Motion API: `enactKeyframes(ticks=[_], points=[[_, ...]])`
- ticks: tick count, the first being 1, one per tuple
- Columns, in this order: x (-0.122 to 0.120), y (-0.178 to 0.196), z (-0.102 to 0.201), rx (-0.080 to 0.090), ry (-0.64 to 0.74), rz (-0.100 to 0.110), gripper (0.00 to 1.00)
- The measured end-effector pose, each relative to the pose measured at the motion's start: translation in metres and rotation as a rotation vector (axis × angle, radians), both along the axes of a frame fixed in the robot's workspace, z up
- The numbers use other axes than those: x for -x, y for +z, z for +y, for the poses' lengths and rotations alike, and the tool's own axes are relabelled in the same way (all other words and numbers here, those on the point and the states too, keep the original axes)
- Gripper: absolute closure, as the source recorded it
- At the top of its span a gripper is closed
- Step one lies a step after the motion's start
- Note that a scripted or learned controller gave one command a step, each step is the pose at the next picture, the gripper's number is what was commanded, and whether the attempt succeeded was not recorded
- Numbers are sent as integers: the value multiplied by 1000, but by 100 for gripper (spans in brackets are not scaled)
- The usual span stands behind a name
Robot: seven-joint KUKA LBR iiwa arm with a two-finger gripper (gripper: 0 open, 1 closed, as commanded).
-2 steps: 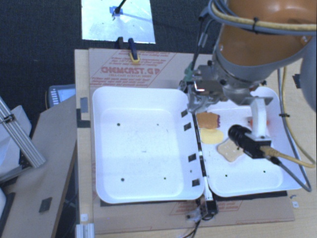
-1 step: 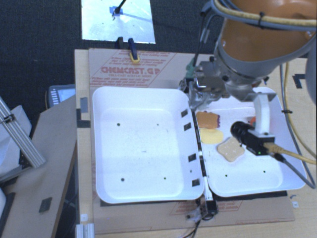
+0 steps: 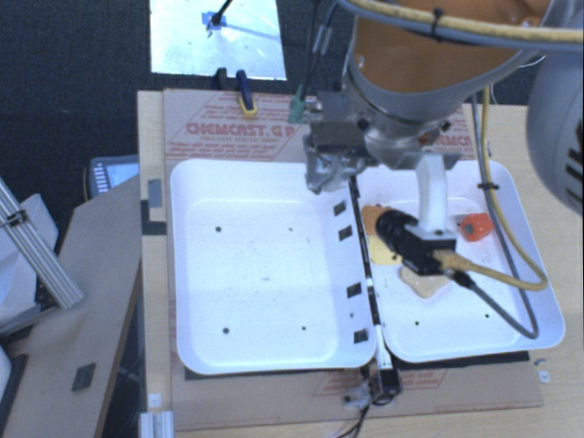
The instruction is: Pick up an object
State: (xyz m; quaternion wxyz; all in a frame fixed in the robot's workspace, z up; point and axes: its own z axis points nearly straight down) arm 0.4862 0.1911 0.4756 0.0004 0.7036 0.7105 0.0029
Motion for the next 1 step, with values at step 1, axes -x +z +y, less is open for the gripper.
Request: enactKeyframes(ticks=[1], points=[[-62,33,46,0,-1,-3,100]])
